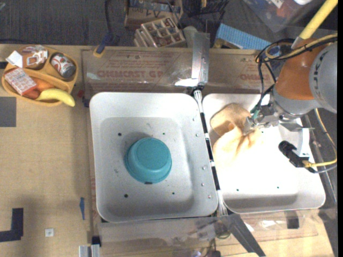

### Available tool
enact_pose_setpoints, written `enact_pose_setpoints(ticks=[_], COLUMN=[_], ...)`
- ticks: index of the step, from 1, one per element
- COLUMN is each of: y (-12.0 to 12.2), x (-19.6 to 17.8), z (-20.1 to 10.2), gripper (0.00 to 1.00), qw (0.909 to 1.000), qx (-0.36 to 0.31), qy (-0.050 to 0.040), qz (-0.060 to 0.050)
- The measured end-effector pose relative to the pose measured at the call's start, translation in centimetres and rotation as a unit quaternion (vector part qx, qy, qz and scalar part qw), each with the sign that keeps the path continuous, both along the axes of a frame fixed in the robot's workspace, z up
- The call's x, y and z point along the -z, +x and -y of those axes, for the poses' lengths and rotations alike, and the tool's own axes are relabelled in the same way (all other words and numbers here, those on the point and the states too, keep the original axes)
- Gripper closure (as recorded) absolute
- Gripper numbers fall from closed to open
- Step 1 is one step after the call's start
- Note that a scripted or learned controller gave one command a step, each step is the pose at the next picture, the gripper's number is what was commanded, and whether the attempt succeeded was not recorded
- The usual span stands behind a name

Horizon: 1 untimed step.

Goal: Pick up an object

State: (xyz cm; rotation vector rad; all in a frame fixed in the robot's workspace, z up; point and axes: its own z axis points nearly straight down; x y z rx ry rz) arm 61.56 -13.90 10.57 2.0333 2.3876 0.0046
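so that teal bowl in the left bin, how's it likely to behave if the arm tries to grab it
The bowl looks like rigid plastic, probably light. It seems to sit upside down, so its smooth rounded sides may slip from the jaws. A push would likely slide it across the bin rather than tip it.

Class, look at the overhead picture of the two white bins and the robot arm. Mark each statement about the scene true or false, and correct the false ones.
1. A teal bowl lies upside down in the left bin. True.
2. The tan cloth-like object lies in the left bin. False: it lies in the right bin, near its upper left corner.
3. The gripper is over the right bin, at the tan object's right edge. True.
4. The banana lies in the right bin. False: it sits in a yellow dish on the bench, left of both bins.
5. The arm's orange band shows at the view's right. True.
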Motion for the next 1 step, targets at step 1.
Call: enact_pose_setpoints(ticks=[1], y=[-2.89], x=[-10.72], z=[-6.73], gripper=[1.0], qw=[0.9997], qx=[0.022], qy=[0.0004], qz=[-0.003])
